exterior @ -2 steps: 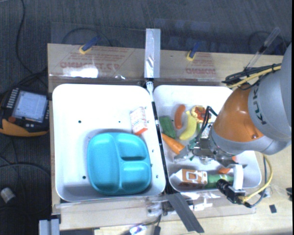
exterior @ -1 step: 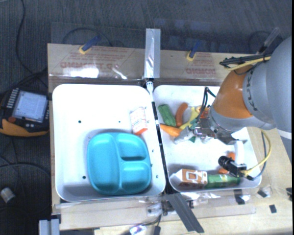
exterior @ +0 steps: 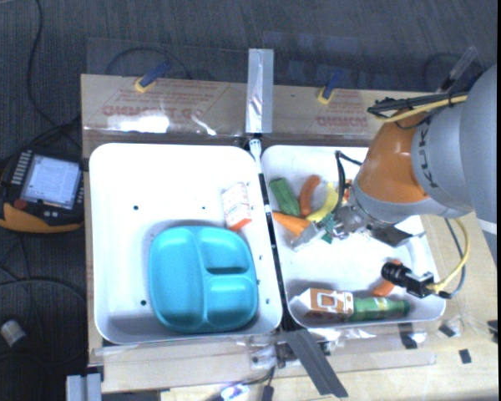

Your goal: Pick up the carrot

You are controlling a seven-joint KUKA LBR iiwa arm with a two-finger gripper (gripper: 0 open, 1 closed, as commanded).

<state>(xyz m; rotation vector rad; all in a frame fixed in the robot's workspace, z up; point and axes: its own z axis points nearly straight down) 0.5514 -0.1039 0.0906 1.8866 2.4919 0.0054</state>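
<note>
At the right bin's (exterior: pixel 431 306) left edge, the carrot (exterior: pixel 290 222) is seen lying flat, near a green vegetable (exterior: pixel 282 194). The gripper (exterior: pixel 311 236) is poised just beside it, fingers parted, nothing held. The approach step is judged underway; a short shift and closure are called for.

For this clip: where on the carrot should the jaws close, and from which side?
Grip the carrot across its thick middle, coming from above. It lies flat, angled near the right bin's left wall; the green piece crowds it, so the jaws should straddle its narrow width.
</note>
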